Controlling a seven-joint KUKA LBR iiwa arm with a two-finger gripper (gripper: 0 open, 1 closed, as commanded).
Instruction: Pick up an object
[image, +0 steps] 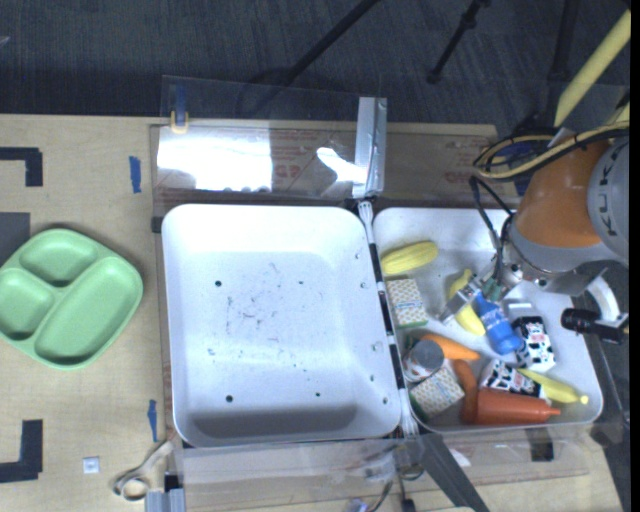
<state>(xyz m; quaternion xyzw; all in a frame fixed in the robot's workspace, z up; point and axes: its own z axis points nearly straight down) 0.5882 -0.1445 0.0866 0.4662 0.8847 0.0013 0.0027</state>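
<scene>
The right bin (575, 425) holds a heap of small items. Among them are a yellow corn cob (410, 258), a patterned box (405, 300), a grey can (426, 355), an orange carrot (461, 349), a red-orange cone (508, 406), a banana (552, 386) and black-and-white patterned pieces (536, 344). A blue bottle (497, 326) lies in the middle beside a yellow piece (466, 316). My gripper (497, 290) reaches down from the grey and orange arm (560, 205), right above the blue bottle's upper end. The wrist hides most of it.
The left bin (180, 235) stands beside the right one, sharing a middle wall. A green divided plate (66, 296) rests on the bench at far left. A clear plastic panel (265, 150) stands behind the bins. Yellow cables (520, 150) loop at the upper right.
</scene>
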